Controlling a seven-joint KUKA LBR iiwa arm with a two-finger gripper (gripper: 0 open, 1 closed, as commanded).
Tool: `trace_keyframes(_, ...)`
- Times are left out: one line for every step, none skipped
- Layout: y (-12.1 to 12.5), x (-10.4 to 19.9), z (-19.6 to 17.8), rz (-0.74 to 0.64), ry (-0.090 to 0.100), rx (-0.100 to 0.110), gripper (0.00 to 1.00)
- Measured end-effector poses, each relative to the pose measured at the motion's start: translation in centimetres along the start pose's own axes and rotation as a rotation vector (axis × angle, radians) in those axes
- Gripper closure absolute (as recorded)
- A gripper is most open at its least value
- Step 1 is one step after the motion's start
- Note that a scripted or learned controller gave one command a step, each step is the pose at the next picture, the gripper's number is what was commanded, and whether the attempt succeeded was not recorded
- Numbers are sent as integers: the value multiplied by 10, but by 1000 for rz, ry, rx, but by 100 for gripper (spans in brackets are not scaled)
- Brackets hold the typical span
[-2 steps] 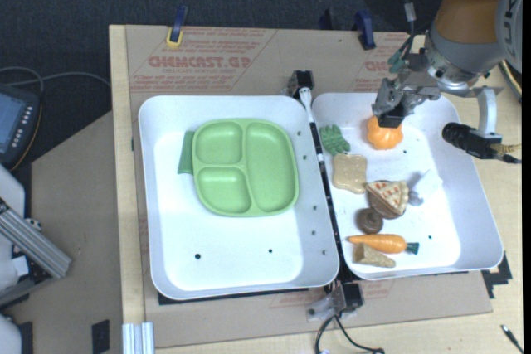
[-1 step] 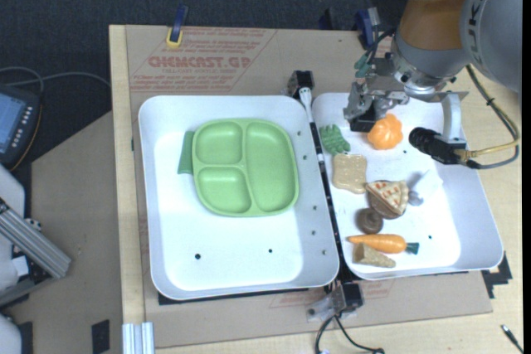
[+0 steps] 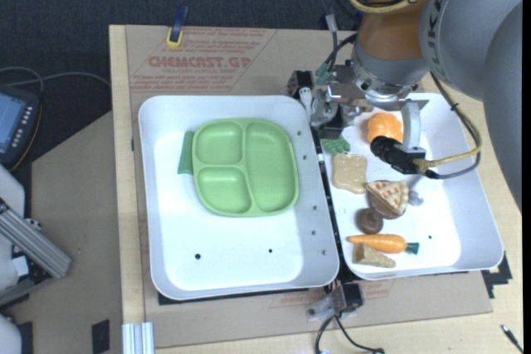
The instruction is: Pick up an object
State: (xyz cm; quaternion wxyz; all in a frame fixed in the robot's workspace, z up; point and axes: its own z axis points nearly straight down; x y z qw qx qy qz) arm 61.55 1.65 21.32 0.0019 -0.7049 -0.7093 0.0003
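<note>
You have toy food in the right bin [image 3: 465,228]: an orange [image 3: 384,127] near its far edge, a tan slice [image 3: 349,172] by its left wall, a pie wedge [image 3: 387,196] mid-bin. A carrot [image 3: 377,243] lies flat along the near edge.

My right-hand shallow white bin [image 3: 465,203] is crowded along its left side: a round orange fruit [image 3: 384,127], a tan bread slice [image 3: 349,173], a pizza wedge [image 3: 387,196], a brown lump [image 3: 370,220] and an orange carrot [image 3: 377,243] lie close together. Its right half lies open. In the left-hand white bin [image 3: 166,203], a green divided plate [image 3: 246,166] fills the middle, with bare floor below it.
</note>
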Motion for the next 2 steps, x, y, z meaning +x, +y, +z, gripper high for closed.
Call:
trace_keyframes(-17,46,-9,1,0,0,100)
trace_keyframes(-6,69,-5,3,-1,-4,100)
